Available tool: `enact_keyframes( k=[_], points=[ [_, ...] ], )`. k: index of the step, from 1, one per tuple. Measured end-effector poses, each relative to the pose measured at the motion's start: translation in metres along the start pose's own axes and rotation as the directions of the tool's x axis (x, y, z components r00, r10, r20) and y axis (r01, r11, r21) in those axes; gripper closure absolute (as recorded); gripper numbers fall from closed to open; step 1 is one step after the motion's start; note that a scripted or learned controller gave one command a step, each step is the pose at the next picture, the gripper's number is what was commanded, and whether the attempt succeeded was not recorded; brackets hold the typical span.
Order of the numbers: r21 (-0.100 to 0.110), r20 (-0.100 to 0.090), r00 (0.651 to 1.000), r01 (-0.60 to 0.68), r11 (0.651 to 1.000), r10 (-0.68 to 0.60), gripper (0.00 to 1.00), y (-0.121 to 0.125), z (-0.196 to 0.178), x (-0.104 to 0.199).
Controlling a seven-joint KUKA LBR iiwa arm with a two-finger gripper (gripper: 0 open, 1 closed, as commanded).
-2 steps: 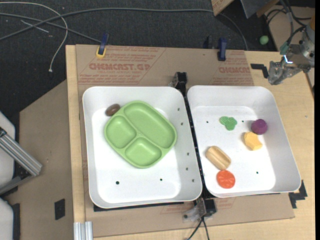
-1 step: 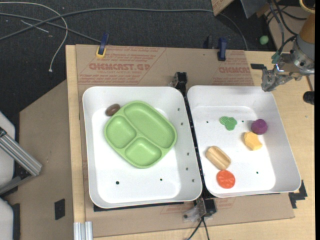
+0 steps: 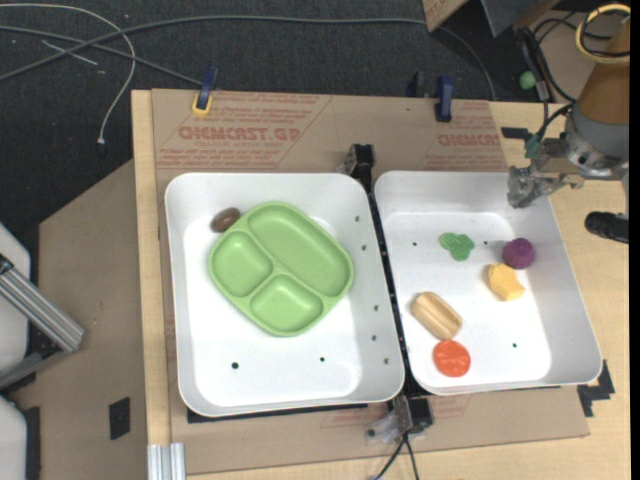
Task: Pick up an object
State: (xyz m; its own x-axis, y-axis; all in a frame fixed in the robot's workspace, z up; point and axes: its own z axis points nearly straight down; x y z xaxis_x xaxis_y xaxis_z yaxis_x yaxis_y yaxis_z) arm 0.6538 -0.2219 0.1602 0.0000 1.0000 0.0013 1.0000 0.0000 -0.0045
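I hover the gripper [image 3: 524, 190] above the right bin's [image 3: 570, 368] upper edge, near the purple toy [image 3: 518, 253]; grip state unclear.

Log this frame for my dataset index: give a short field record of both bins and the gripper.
left bin: green divided plate; small brown item beside the plate's upper left edge
right bin: green piece, purple piece, yellow piece, tan bread roll, red piece
gripper: over right bin's far right corner, holding nothing
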Motion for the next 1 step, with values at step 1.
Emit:
enact_keyframes(
  k=[1],
  points=[
    [0.000, 0.000, 1.000, 0.002, 1.000, -0.002, 0.00, 0.0034, 0.0593, 0.0073]
  ],
)
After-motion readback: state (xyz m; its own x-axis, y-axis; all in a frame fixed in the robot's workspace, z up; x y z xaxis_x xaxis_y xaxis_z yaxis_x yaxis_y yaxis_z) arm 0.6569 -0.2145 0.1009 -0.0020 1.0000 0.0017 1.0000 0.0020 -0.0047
